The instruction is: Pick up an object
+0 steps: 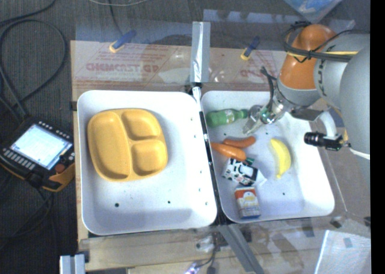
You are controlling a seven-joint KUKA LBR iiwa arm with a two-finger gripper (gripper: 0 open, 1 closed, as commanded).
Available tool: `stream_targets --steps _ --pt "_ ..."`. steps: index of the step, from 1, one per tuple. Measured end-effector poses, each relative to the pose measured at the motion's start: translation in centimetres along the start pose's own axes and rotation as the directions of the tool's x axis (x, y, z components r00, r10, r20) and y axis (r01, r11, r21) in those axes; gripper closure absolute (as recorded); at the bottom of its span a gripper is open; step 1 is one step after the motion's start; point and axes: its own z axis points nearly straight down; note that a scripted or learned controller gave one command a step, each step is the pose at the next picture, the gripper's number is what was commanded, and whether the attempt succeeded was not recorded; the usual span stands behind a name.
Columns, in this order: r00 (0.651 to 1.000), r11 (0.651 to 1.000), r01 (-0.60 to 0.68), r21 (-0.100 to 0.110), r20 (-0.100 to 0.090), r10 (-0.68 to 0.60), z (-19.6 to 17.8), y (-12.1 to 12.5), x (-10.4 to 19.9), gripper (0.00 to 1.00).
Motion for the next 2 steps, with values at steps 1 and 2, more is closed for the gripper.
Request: stream_targets --steps 1,2 --pt "1.000 1.000 0.001 0.002 -0.005 -0.001 0.0 0.0 0.2 0.00" --pt "0.998 0.998 -0.051 -0.027 0.019 0.052 0.1 -3.9 0.5 0.00"
